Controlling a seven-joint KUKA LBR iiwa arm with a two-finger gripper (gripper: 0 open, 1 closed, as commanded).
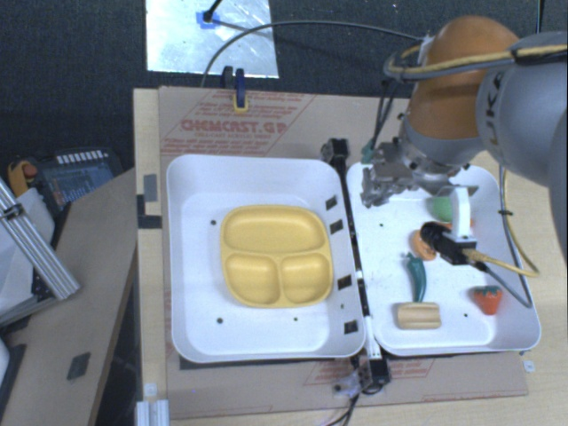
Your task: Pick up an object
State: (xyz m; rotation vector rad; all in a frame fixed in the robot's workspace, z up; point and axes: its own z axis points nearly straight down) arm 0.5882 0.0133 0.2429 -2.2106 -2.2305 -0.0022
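Nothing is lifted yet: the green pepper (415, 278), tan block (417, 315), orange piece (486, 299) and pale green item (439, 208) lie in the right bin (524, 327), below and beside the tool (380, 187); its grip state I cannot tell.

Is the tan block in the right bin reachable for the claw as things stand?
Probably yes. The block lies alone near the right bin's front edge, with open floor around it; the claw is at the back of that bin, nothing between.
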